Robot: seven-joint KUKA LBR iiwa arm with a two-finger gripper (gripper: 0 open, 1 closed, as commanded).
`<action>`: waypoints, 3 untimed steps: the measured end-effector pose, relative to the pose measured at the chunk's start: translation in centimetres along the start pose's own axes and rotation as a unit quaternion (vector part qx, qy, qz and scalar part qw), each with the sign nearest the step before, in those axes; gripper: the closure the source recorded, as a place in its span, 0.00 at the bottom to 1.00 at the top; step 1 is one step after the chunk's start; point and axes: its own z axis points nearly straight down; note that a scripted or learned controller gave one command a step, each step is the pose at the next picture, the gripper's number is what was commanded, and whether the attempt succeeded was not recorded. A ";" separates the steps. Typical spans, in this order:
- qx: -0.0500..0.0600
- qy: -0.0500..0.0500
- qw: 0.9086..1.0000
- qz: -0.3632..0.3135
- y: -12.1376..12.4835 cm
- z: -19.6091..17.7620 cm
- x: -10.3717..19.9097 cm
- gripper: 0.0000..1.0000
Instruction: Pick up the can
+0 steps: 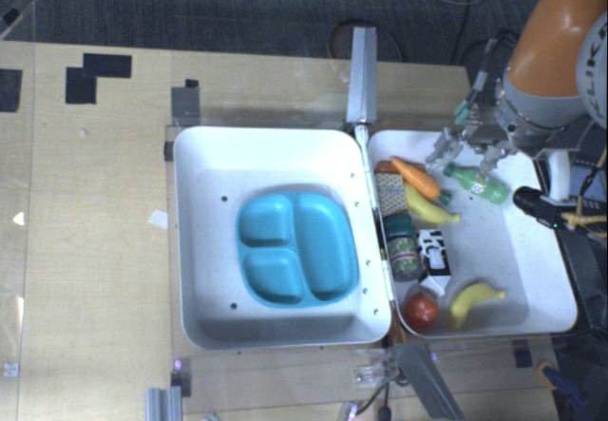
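The can (403,251), dark with a green label, lies in the right bin (532,258) close to its left wall, between a yellow banana (429,208) and a red apple (421,310). My gripper (469,155) hangs over the bin's far part, up and to the right of the can and well apart from it. Its fingers (443,151) are spread open just above a green bottle (481,184) that lies on the bin floor. Nothing is held between them.
A carrot (416,176) lies by the far-left corner of the right bin. A second banana (474,298) and a black-and-white card (434,251) are near the can. The left bin (204,220) holds a blue divided tray (294,246).
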 end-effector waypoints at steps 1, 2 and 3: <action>0.001 0.000 1.000 -0.031 -6.1 8.3 -2.4 0.00; -0.001 -0.001 0.998 -0.066 -0.1 9.6 -7.4 0.00; -0.004 -0.001 1.000 -0.015 -7.1 14.3 -2.8 0.00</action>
